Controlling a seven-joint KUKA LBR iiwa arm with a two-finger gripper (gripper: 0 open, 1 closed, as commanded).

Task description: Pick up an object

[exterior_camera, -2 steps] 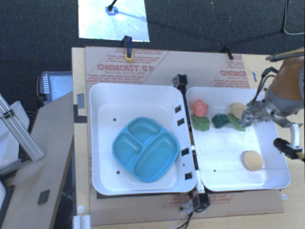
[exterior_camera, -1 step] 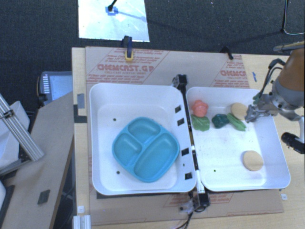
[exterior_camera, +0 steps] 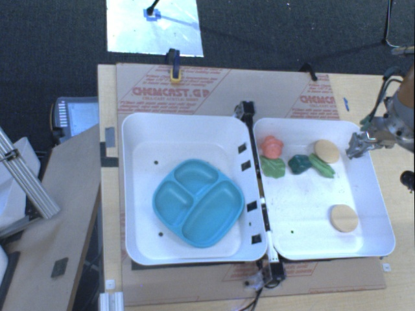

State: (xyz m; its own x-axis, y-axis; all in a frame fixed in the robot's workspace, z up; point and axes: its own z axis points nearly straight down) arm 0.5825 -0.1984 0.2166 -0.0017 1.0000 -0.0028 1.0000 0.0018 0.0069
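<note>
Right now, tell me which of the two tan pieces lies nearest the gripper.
The tan piece at the right bin's far side, beside the green items, near the gripper. The other tan piece lies alone nearer the front.

A blue divided plate (exterior_camera: 198,203) lies in a white bin (exterior_camera: 139,131); the other holds green, tan, orange-pink pieces.

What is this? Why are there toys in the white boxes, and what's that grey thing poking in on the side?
That grey thing is a robot arm, seen from a camera above the bench. Its job is to pick something up. Its gripper sits at the right white bin's edge, holding nothing I can see. That bin has toy food: an orange-pink ball, a light green piece, a dark green lump, a green pod, a tan bun and a pale round cookie. The left white bin holds a blue divided plate.
</note>
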